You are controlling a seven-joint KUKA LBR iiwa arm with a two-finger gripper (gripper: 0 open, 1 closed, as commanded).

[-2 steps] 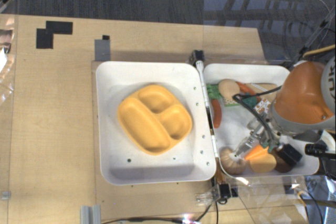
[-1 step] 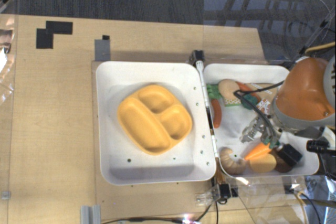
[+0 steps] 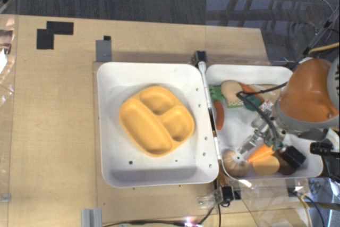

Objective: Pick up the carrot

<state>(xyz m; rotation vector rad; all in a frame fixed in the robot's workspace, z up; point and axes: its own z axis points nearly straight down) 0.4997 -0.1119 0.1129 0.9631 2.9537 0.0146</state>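
Observation:
The carrot (image 3: pixel 261 154), a bright orange tapered piece, lies near the front of the right bin (image 3: pixel 234 130), pointing left. My gripper (image 3: pixel 248 147) reaches down from the right, and its tip sits right at the carrot's narrow left end, touching or almost touching it. The view is too small to tell whether the carrot is between the jaws. The orange-banded wrist (image 3: pixel 308 95) hides the bin's right part.
Around the carrot lie a tan lump (image 3: pixel 266 166) and a brown round piece (image 3: pixel 232 160). A red sausage (image 3: pixel 218 114), a green piece (image 3: pixel 217 94), a beige item (image 3: pixel 230 90) and an orange-red strip (image 3: pixel 246 87) lie farther back. The left bin (image 3: pixel 111 114) holds a yellow divided plate (image 3: pixel 155 120).

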